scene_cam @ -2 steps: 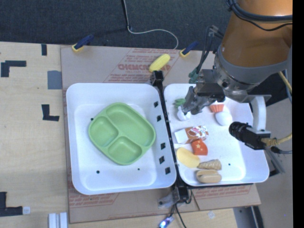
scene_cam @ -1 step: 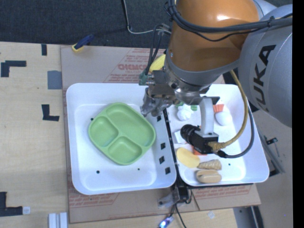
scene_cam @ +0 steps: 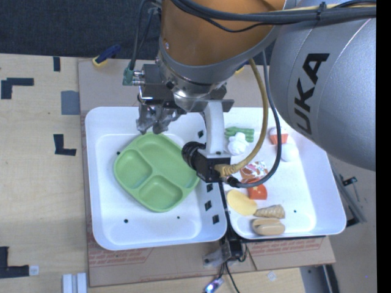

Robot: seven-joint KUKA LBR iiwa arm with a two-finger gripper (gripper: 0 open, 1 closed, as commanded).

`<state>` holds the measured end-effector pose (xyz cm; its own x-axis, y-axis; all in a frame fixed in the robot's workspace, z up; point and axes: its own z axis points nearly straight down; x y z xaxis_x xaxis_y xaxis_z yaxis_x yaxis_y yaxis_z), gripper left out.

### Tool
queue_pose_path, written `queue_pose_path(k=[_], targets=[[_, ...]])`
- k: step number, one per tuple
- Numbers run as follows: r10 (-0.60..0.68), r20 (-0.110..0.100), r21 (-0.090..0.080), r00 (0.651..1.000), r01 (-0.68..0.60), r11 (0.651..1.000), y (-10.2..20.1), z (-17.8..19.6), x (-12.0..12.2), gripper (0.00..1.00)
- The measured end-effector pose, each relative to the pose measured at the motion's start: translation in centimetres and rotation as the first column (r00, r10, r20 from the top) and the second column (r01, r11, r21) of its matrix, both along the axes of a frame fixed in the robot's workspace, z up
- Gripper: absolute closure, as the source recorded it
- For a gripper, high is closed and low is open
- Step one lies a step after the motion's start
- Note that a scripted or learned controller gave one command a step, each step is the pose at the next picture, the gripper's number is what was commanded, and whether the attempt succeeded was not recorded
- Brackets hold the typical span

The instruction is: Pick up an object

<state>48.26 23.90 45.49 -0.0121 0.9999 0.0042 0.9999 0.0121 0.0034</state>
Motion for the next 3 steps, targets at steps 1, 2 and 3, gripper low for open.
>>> queue_pose_path(k=[1,2,3], targets=[[-0.011,0.005,-0.001,1.000,0.011,1.000,-3.2,8.5,0.1,1.00],[-0.008,-0.011,-0.007,1.000,0.008,1.000,-0.9,2.2,0.0,1.00],[-0.016,-0.009,-0.008,1.000,0.016,1.000,-6.8,-2.1,0.1,1.00]])
